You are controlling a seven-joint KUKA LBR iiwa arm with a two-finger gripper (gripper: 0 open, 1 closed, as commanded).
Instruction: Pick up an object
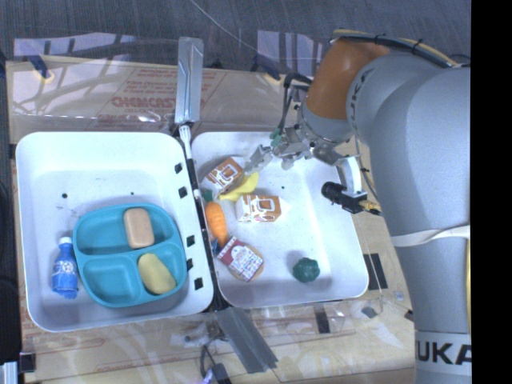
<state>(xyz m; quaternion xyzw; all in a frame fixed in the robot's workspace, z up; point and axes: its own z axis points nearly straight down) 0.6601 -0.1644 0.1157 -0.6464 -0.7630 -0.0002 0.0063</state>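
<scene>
Left bin (40, 166): blue bottle (65, 269), teal tray (100, 250). Right bin (340, 238): carrot (216, 221), banana (241, 187), packets, green ball (306, 270). End effector (276, 152): above the banana, near the bin's far edge; finger state cannot be told. Step: approach. Next: descend, likely onto the banana.

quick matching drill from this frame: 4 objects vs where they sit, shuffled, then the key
1. blue bottle
2. carrot
3. green ball
4. gripper

A. right bin, near its front right corner
B. left bin, left of the teal tray
C. over the right bin's back part
D. right bin, along its left wall

Pairs: 1-B, 2-D, 3-A, 4-C
</scene>
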